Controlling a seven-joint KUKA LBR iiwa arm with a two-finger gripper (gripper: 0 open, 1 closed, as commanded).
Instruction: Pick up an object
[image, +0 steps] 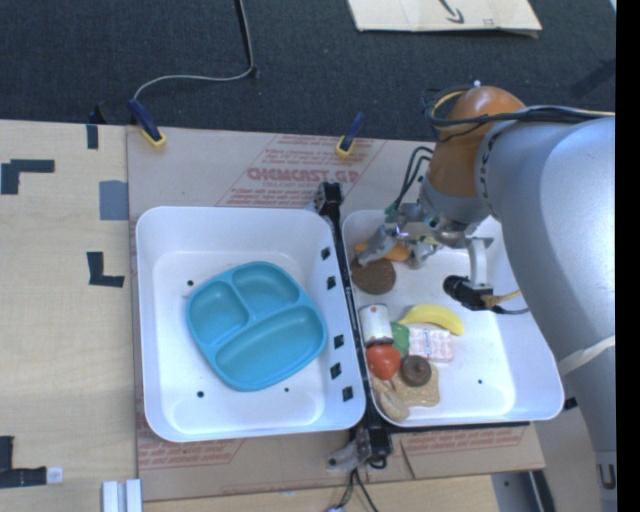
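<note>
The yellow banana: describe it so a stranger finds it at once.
Look in the right-hand shallow white bin, the one with the toy food. Near its middle lies the small curved yellow banana, above a white and pink packet. It is the only yellow, crescent-shaped thing there.

Grey arm (560, 210) being topped by an orange band (470, 140); black cables (412, 185) being run beside the metal gripper (400, 240).

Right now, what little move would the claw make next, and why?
Probably a short drop straight down: the claw hangs just above the round brown cookie-like disc at the far left of the right white bin, so that seems the nearest thing to grab.
</note>
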